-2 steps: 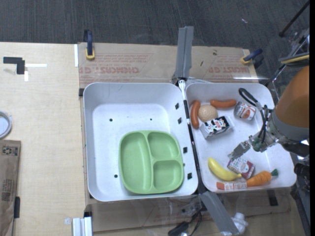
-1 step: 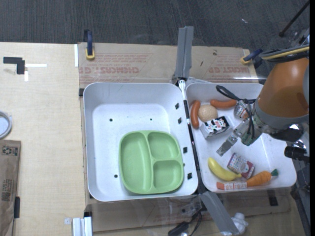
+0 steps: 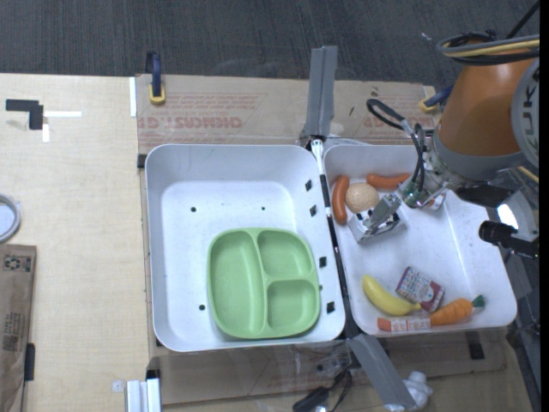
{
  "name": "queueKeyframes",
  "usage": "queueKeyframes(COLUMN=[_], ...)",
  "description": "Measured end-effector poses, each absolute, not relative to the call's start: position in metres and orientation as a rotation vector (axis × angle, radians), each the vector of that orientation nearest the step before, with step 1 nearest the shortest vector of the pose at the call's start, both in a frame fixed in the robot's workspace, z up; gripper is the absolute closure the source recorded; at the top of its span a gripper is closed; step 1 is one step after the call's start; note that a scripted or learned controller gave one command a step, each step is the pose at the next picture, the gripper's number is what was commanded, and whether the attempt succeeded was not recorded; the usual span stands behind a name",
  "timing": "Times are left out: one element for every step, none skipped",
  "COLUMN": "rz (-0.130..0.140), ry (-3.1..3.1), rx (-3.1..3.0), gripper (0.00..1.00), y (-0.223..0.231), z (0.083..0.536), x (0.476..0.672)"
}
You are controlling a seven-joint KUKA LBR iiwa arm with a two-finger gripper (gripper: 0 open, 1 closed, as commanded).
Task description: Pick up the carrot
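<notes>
– Gripper point(image 3: 378, 221) first: where is it?
– Low in the right bin point(image 3: 480, 239), towards that bin's left wall and its far half. I cannot tell whether it is apart or together, and nothing shows clamped in it.
– And the carrot point(image 3: 452, 311)?
– By the right bin's near right corner, lying along the near wall with its green end to the right. It is well apart from the gripper.
– What lies beside it?
– A small red and white packet point(image 3: 403, 324) just left of it along the near wall, a banana point(image 3: 386, 295) behind that, and a red pouch point(image 3: 419, 288) between banana and carrot.
– The left bin point(image 3: 171, 230)?
– It holds a green divided plate point(image 3: 262, 293) in its near half.
– Farther back in the right bin?
– A red sausage point(image 3: 340, 198) along the left wall, a pale round thing point(image 3: 361, 197) touching it, and an orange stick-shaped item point(image 3: 388, 179) at the far wall
</notes>
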State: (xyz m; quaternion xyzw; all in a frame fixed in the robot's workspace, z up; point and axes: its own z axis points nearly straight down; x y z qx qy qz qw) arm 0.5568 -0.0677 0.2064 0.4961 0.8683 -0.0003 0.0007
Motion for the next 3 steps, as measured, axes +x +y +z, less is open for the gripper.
queueKeyframes(rz=[-0.002,-0.002,-0.002], ry=[2.727,2.819,2.819], rx=[1.556,1.389,1.389], gripper=[1.00,1.00,0.00], y=[-0.068,-0.031,-0.031], z=[0.215,0.202,0.202], x=[0.557,0.553,0.553])
